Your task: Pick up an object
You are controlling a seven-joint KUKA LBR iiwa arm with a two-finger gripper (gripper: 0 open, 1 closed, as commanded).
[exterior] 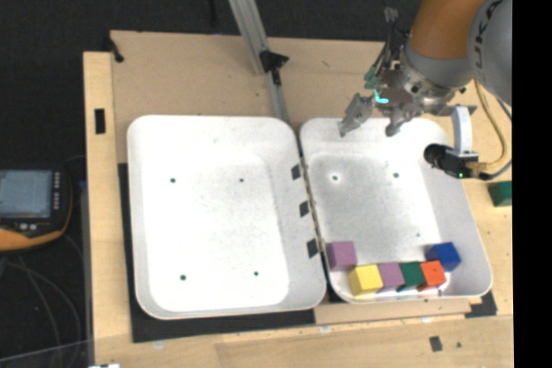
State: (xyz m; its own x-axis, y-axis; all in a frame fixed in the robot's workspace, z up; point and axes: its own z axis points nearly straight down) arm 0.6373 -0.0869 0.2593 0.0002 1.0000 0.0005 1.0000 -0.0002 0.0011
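Note:
Several small blocks lie along the front edge of the right bin (388, 194): a purple block (341, 253), a yellow block (366, 278), a second purple block (391, 274), a green block (411, 273), an orange block (432, 273) and a blue block (444, 254). My gripper (373, 121) hangs over the back edge of the right bin, far from the blocks. Its two fingers stand spread apart, open, with nothing between them.
The left bin (216, 211) sits beside the right one, with black clips along the seam between them. A slanted metal rail (246, 4) rises behind the bins. A handheld device (30, 202) lies off the bench at far left.

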